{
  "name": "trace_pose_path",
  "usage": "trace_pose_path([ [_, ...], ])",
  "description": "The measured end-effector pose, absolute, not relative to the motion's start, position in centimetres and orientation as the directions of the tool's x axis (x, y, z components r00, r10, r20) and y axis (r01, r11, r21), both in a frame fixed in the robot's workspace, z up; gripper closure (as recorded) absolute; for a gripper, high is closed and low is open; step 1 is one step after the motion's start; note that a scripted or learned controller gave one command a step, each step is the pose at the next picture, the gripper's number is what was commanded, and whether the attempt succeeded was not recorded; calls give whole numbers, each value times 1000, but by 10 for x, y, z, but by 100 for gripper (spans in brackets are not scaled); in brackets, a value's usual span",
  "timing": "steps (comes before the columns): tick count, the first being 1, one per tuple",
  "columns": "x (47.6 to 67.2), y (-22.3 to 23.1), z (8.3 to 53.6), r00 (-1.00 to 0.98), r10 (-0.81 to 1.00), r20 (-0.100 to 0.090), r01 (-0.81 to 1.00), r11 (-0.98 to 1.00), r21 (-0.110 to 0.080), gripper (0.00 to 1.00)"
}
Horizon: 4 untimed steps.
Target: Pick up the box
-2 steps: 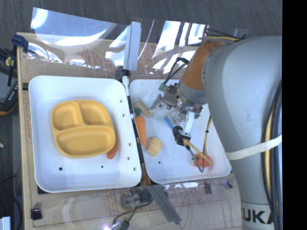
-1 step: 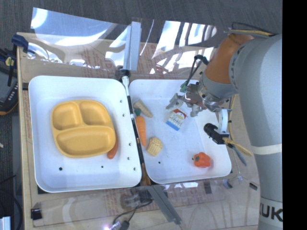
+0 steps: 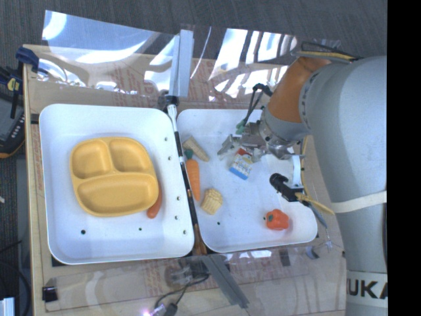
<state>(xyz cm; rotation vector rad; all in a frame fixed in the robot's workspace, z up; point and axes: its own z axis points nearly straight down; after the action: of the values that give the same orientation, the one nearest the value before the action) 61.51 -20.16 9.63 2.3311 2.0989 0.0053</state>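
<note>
Gripper [image 3: 245, 149] right over the box [image 3: 241, 168], touching or nearly so; can't tell its state. Box looks small, light, stiff, a bit slick. Best to pinch across the short sides.

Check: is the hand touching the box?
Cannot tell. In the camera view the hand sits right above the box, overlapping its top edge; no contact or gap shows plainly.

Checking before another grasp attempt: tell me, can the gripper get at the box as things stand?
Probably yes: the gripper hangs right over the box in the right bin, and nothing covers it.
</note>
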Motion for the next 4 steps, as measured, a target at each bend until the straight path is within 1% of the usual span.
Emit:
trace_pose_path([
  [1, 617, -201, 108, 98, 995, -1, 995, -98, 8, 100],
  [2, 617, -201, 108, 98, 995, -1, 995, -98, 8, 0],
  [3, 617, -200, 118, 94, 996, 0, 996, -94, 8, 100],
  [4, 617, -199, 118, 93, 996, 0, 996, -93, 8, 0],
])
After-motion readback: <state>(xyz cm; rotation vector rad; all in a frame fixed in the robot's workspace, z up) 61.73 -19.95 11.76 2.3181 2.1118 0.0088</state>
